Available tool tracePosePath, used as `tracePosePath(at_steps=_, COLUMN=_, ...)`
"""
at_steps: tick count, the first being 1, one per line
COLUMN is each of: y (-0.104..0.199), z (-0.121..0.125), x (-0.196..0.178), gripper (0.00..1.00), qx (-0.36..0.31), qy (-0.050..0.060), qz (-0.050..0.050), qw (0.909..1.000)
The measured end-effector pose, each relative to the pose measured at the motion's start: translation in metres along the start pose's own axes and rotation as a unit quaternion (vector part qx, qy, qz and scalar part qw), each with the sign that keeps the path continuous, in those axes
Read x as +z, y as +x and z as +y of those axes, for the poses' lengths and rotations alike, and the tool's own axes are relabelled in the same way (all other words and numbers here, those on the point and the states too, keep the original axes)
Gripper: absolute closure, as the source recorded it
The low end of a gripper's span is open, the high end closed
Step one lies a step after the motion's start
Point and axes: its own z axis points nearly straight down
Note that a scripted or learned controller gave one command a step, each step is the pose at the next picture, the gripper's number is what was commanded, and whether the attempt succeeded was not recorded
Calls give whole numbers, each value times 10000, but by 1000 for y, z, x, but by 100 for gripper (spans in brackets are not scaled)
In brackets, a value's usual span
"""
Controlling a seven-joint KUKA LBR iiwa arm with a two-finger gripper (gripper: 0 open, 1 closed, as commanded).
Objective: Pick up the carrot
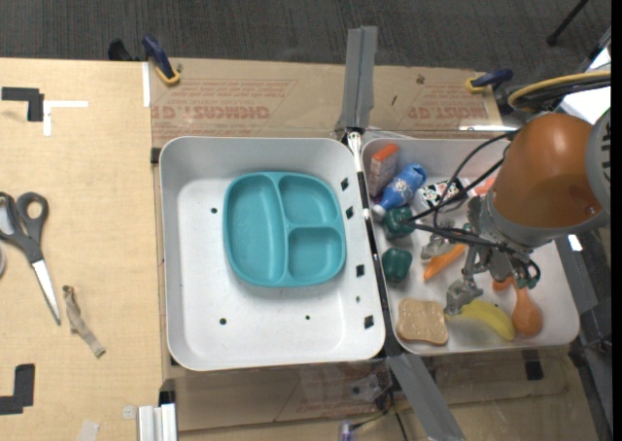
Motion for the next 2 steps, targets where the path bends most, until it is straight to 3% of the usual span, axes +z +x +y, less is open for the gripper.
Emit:
tracePosePath(at_steps=1, y=-2, z=0, x=-9, gripper=100, qx=-14, qy=7, qz=-16, qw=10000)
tracePosePath(at_steps=2, y=27, z=-72, x=-147, gripper=100, qx=2152, qy=11, qz=-13, qw=9766)
